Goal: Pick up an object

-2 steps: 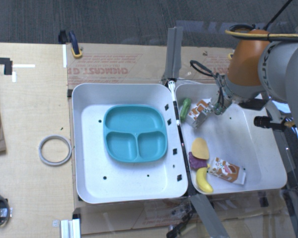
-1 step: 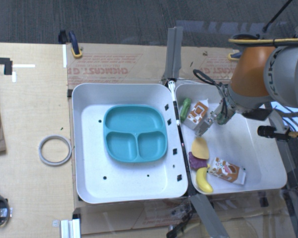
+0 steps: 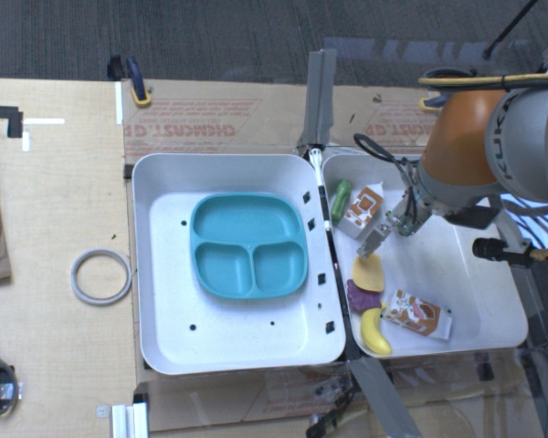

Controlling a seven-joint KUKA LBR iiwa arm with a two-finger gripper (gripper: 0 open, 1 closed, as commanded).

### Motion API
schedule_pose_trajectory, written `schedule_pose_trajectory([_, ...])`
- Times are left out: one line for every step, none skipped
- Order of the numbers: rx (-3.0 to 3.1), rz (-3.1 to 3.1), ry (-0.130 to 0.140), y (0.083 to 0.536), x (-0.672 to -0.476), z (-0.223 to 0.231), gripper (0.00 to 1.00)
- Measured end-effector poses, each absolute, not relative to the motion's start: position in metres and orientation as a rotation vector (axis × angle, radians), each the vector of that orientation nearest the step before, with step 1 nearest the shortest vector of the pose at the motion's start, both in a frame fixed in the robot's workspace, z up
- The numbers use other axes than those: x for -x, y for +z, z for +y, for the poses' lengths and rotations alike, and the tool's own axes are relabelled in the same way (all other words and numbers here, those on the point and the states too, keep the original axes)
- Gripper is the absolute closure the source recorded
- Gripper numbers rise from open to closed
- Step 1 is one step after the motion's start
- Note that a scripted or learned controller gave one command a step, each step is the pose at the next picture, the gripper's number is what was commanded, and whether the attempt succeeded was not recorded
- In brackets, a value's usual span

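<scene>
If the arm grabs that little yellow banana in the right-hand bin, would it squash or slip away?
The banana looks like glossy moulded plastic, so probably stiff and light, not squashy. Its curved, smooth skin could slip from the gripper. Wedged beside the purple toy, it may nudge that.

Two white bins sit side by side, the left bin (image 3: 155,272) and the right bin (image 3: 475,299). The left one holds one teal tray (image 3: 249,245). The right one holds two snack packets (image 3: 363,210) (image 3: 416,315), one green item (image 3: 341,199), one banana (image 3: 374,332), one purple piece (image 3: 360,295) and one yellow chip (image 3: 369,274).
</scene>
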State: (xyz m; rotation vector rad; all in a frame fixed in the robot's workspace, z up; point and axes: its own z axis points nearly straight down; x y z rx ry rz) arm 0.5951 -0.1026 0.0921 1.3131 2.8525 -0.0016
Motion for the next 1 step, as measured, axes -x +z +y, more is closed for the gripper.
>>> schedule_pose_trajectory([-1.117, 2.937, -0.001, 0.0913, -0.591, -0.1039, 0.0])
